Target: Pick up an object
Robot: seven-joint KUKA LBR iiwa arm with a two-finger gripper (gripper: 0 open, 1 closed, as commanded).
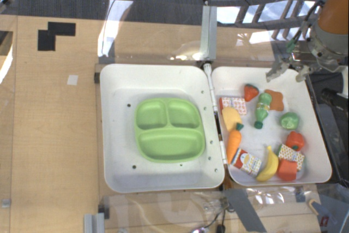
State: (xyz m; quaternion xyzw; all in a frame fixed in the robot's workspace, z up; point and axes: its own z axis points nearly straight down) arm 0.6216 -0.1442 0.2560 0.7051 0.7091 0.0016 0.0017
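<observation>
The right bin (319,117) holds several toy foods: a red strawberry (250,92), a green bottle (263,108), a brown slice (276,100), a green leafy ball (289,120), a red pepper (295,140), a yellow fruit (231,117), a carrot (233,144), a banana (268,165) and small printed cartons (247,162). My gripper (285,72) hangs over the bin's far edge, above and behind the food. Its two fingers are spread apart, open, with nothing between them.
The left bin (117,117) carries a green divided plate (169,129) in its middle. A metal post (209,35) rises behind the ridge between the bins. A metal rail frame (262,13) runs behind the right bin near the arm.
</observation>
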